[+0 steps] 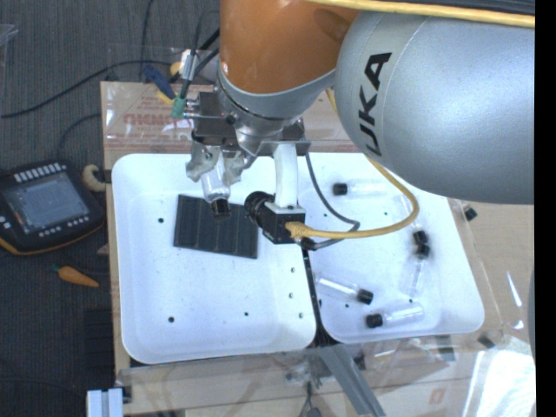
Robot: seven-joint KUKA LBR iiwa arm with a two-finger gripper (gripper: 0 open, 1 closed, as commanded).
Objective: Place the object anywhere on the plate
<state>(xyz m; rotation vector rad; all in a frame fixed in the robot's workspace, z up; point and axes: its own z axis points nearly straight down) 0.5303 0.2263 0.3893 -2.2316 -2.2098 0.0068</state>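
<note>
Jaws (pixel 215 189) pinching a capped vial (pixel 216 196) over dark plate (pixel 213 228), loose vials (pixel 346 290) in right bin (pixel 460 307)

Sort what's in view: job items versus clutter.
Job: two-finger gripper holding a clear black-capped tube; flat black ribbed plate in the left white bin.
Lying about: loose clear tubes in the right white bin; grey pendant on the floor.

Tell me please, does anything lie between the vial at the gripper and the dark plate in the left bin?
Nothing visible does. The gripper hangs with a clear, black-capped vial between its fingers, right over the upper edge of the dark ribbed plate in the left bin. The plate's surface shows bare.
</note>
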